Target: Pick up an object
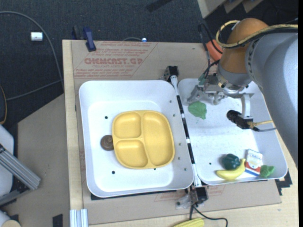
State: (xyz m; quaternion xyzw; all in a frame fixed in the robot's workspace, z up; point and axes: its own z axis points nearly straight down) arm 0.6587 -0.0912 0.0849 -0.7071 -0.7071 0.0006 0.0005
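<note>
A: What lies nearest us?

B: In the near corner of the right bin (213, 141), a banana (230, 173) lies against a dark green vegetable (231, 161). A small carton (253, 159) and a green scrap (267, 170) are just beside them. They're bunched near the wall, which I'd judge makes a clean grab awkward.

A: And the left bin?

B: The left bin (94, 108) carries a yellow divided plate (143, 139) lying flat in the middle, with a brown disc (107, 142) tucked at its left edge. Both lie low, so they're likely poor picks.

A: So where's the thing to pick up?

B: Farther back in the right bin, a green lump (198, 109) sits alone near the dividing wall, with bare floor on its near side. The tool (206, 94) hangs just behind it, probably because it's the easiest target.

A: Is the tool holding it?

B: Nothing shows it gripped, and the lump looks to rest on the bin floor. Whether the tool is spread or pressed together I cannot tell from this angle.
</note>
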